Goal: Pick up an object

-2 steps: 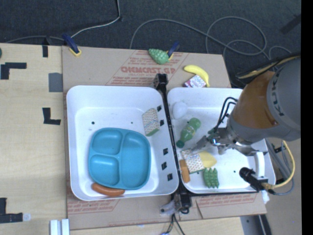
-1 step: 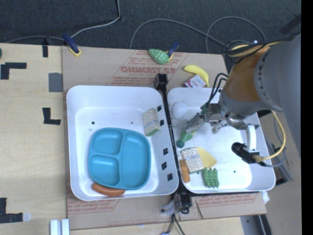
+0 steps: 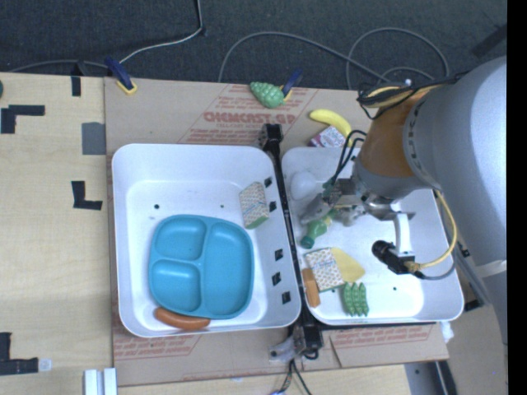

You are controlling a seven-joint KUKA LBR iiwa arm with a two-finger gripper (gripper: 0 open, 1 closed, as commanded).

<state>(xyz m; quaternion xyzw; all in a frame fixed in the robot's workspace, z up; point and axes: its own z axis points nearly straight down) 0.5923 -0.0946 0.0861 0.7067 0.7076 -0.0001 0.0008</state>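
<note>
The grey arm [image 3: 461, 130], with its orange band, reaches in from the right over the right bin [image 3: 428, 303]. The table [image 3: 49, 220] bears both white bins side by side on a sheet of printed cardboard [image 3: 206, 122]. In the left bin [image 3: 132, 171] lies a blue divided plate [image 3: 202, 266], with an orange sausage-shaped toy [image 3: 181, 319] touching its lower edge and a checkered sponge [image 3: 254, 203] near the right wall, apart from the plate. The gripper [image 3: 328, 208] is low in the upper left part of the right bin; whether it is apart or together cannot be told, as the parts there are blurred. Just below it lies a small green object [image 3: 311, 235], too blurred to name more closely. Lower in the same bin rest a second checkered sponge [image 3: 324, 268], a yellow wedge [image 3: 349, 265] touching its right side, an orange piece [image 3: 310, 286] along its left edge, and a green ridged toy [image 3: 356, 299] below. Beyond the bins, on the cardboard, lie a yellow banana [image 3: 331, 122] and a green knobbly toy [image 3: 267, 94].
</note>
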